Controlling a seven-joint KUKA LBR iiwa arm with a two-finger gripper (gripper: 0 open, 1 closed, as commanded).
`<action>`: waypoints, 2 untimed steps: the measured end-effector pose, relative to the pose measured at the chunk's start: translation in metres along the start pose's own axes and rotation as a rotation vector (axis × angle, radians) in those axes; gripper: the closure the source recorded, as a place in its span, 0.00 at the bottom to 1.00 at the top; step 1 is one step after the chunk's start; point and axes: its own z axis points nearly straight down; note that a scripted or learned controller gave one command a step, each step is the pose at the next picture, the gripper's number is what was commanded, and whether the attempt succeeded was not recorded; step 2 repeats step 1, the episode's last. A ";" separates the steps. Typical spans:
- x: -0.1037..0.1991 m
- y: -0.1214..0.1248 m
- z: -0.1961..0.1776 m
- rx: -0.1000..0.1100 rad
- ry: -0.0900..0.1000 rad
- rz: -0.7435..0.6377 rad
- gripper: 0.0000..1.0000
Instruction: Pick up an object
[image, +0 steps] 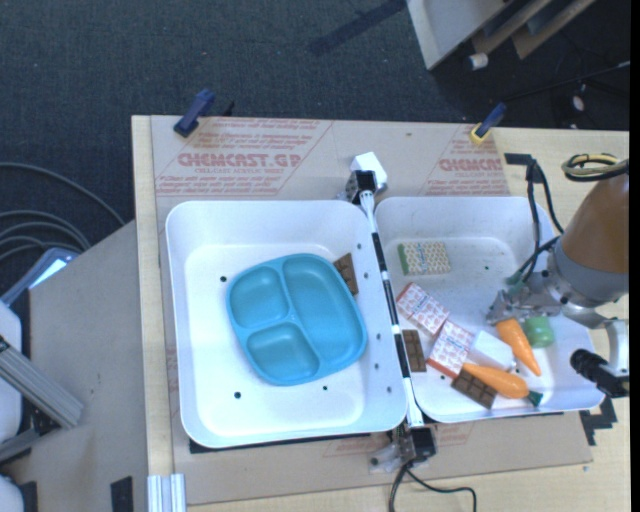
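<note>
Nothing is lifted yet, judging by how everything lies flat in the bins, so the whole pick remains to be done.

On the surface (250, 165), the left bin (195, 300) carries a blue divided plate (296, 317) lying flat in its middle, with a small brown bar (346, 272) just beside the plate's far right edge, near the divider between the bins.

The right bin (460, 215) holds the clutter. A green-and-white dotted packet (424, 258) lies toward the far side, well apart from the rest. Nearer, two red-and-white patterned packets (421, 308) sit close together, and another brown bar (411, 350) rests against the left wall. Farther right, a toy carrot (518, 344) lies at a slant, touching a green round piece (539, 331), and a second, longer carrot (494, 379) lies along the near edge beside a dark chocolate-like block (474, 391).

The arm comes in from the right, its orange band (600, 225) above the grey wrist, tilted down toward the bin's right side. The hand (520, 300) sits low, just above the slanted carrot and the green piece, likely its target. Whether it is spread or closed, I cannot tell; nothing is visibly clasped in it.
</note>
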 end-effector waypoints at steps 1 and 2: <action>0.103 0.007 -0.089 0.000 -0.006 0.004 1.00; 0.103 0.007 -0.089 0.000 -0.006 0.004 1.00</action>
